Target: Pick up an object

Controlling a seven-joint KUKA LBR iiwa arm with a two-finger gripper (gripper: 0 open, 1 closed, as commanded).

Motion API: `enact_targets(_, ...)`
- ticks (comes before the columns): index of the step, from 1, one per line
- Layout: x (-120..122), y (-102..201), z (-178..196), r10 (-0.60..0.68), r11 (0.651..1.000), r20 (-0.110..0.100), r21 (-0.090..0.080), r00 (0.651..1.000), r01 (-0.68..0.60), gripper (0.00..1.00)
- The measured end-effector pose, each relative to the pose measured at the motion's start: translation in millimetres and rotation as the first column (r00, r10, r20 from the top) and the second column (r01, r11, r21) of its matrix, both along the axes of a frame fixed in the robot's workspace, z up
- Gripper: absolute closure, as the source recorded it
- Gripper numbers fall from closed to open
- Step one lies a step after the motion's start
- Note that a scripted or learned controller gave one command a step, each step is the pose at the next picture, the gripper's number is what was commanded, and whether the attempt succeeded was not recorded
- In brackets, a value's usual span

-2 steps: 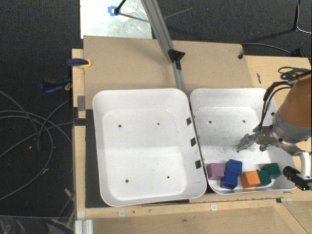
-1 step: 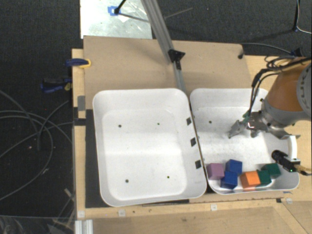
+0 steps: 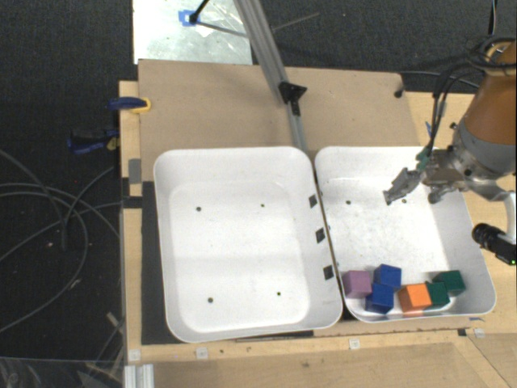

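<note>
Hand [image 3: 414, 186]: finger state unclear, nothing visibly held, above right white plastic bin [image 3: 355, 176]. Block cluster [image 3: 401, 288] at bin's near edge; target outermost green block [image 3: 449, 281], descend vertically.

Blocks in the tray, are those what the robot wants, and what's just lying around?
For the job:
purple block
blue blocks
orange block
green blocks
pincer
right tray

Just lying about:
left tray
blue clamps
cables
metal pole

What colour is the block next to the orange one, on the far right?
Green, seen in the camera view.
</note>
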State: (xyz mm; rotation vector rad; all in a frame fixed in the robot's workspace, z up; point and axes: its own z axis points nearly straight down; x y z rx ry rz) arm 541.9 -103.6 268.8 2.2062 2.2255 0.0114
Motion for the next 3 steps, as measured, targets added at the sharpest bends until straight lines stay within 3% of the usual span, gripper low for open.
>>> enact_targets(1, -50.9, -65.8, -120.0, -0.013, 1.000, -0.017, 0.000, 1.000, 0.013, 0.00)
enact_targets(2, 1.7, -58.4, -138.4, -0.002, 1.000, -0.007, -0.001, 1.000, 0.002, 0.00)
enact_targets(3, 76.2, -14.1, -148.5, 0.003, 1.000, -0.003, 0.001, 1.000, -0.003, 0.00)
